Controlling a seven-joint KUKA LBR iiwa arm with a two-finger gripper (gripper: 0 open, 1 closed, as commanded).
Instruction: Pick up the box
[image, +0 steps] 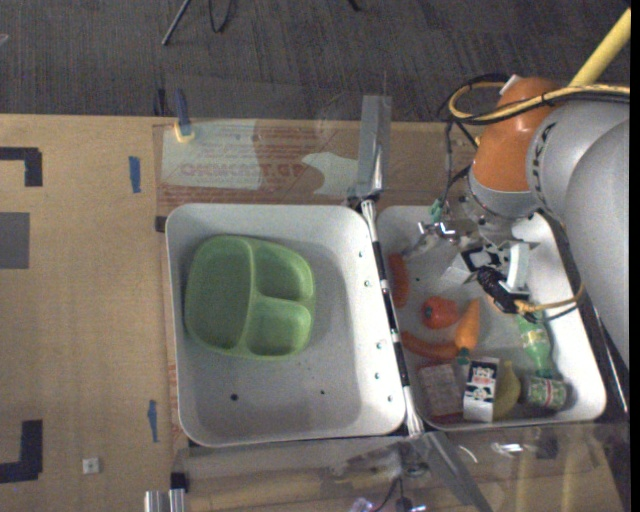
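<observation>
The box (481, 388) is a small white carton with dark print and a red stripe. It lies near the front edge of the right bin (590, 395), between a brownish packet (437, 384) and a yellow-green fruit (507, 390). My gripper (468, 252) hangs over the back half of the same bin, well behind the box and apart from it. Nothing shows between its fingers.
Between gripper and box lie a red tomato (438, 312), an orange carrot (468, 324) and a red chili (428, 348). A green bottle (535, 345) and a can (548, 392) sit at the right. A green divided plate (250, 295) rests in the left bin (300, 410).
</observation>
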